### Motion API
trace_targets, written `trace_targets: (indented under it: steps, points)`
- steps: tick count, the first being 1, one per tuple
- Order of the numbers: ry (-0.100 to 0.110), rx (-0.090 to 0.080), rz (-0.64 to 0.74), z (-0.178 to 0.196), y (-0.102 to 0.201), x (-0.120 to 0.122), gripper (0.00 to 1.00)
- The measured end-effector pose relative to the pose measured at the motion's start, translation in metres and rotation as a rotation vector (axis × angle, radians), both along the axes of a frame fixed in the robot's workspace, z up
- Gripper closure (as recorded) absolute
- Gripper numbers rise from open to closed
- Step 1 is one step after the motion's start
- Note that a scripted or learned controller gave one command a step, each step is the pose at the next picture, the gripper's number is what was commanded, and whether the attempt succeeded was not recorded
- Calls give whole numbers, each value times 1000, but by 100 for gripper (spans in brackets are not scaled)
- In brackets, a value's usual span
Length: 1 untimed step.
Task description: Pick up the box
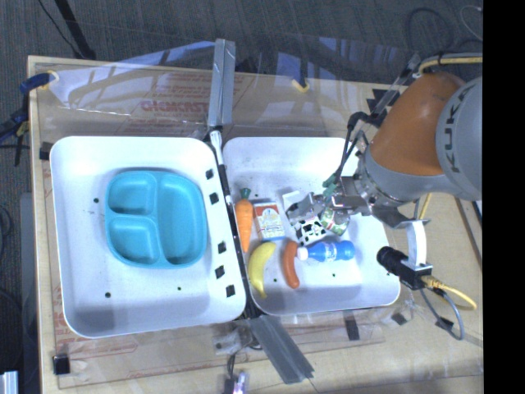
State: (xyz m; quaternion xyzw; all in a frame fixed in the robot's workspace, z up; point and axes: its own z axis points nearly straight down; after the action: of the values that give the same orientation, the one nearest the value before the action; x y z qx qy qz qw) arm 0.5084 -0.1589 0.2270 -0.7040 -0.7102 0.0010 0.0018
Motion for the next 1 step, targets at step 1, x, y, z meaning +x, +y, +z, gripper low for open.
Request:
trace_targets:
  steps: [1]
  points:
    - [-3,0,-40,-135,4,-10,0]
